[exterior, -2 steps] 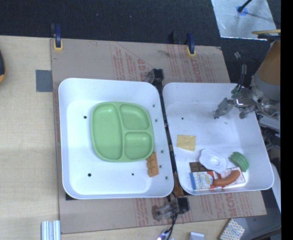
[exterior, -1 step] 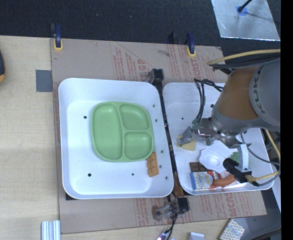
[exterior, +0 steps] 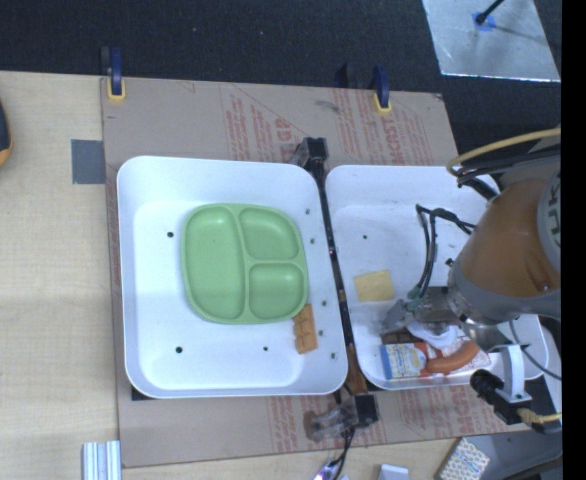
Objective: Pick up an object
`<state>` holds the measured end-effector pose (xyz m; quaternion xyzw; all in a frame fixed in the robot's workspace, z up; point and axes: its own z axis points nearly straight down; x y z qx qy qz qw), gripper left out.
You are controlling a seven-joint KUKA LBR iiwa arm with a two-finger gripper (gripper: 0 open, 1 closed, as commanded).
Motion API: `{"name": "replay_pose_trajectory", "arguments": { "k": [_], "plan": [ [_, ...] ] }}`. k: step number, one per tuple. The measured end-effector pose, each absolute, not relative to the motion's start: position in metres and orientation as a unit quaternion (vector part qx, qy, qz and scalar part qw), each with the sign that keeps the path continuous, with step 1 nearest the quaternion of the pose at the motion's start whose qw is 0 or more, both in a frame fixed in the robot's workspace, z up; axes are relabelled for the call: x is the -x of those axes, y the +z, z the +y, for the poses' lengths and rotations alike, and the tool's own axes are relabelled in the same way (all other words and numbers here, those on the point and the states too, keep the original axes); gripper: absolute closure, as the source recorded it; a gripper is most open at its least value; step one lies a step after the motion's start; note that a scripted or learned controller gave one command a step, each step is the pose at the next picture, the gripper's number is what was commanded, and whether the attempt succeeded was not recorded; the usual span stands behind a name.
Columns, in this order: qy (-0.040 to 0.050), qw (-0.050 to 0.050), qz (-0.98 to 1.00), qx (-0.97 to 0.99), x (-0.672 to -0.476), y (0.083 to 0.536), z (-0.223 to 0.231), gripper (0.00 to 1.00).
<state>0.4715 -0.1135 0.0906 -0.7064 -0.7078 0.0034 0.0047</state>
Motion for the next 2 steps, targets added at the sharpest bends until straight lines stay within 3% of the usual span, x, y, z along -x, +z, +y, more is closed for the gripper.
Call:
{"name": "replay_pose_trajectory", "arguments": {
  "k": [1, 2],
  "plan": [
    [0.001, -0.001, -0.707, 0.707, -0.476, 0.128, -0.171, 0.0],
    [-0.0017, -0.004, -0.71, 0.705, -0.603, 0.123, -0.193, 0.0]
  ]
}}
